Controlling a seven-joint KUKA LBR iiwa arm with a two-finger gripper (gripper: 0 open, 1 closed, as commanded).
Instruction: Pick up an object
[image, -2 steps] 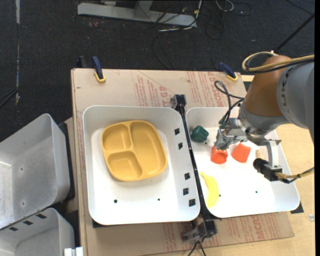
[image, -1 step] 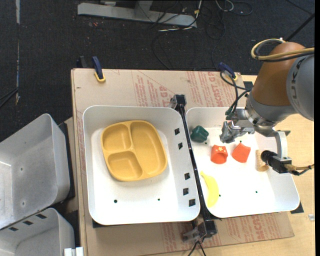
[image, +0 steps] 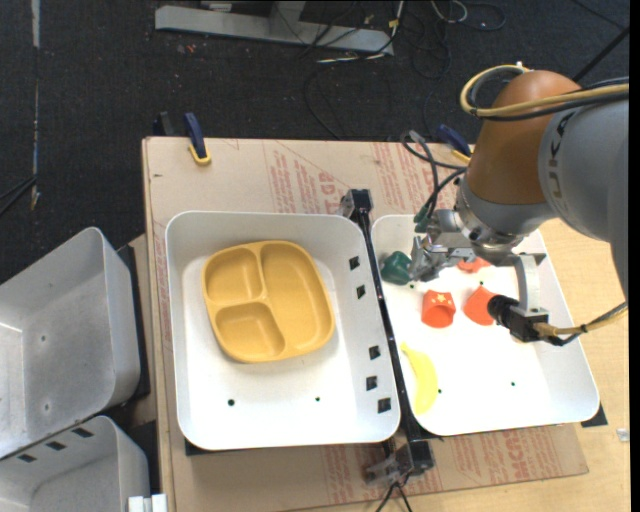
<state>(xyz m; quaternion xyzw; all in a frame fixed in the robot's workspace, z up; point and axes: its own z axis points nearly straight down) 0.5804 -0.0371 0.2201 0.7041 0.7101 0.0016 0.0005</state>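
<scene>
One fixed camera looks down at a slant from well above, taking in both shallow white plastic bins (image: 190, 330) and the surrounding bench.

Tan worktop (image: 260, 170) with red print carries two shallow white bins side by side: left bin (image: 190, 400), right bin (image: 560, 390).

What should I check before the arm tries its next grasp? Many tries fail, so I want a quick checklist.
1. Gripper sits over the right bin: ok.
2. Something held between the fingers: cannot tell, the wrist hides them.
3. Green object close beside the gripper, near the bin's left wall: ok.
4. Orange cup lies apart from the yellow banana: ok.
5. Yellow divided plate lies in the left bin, away from the arm: ok.
</scene>
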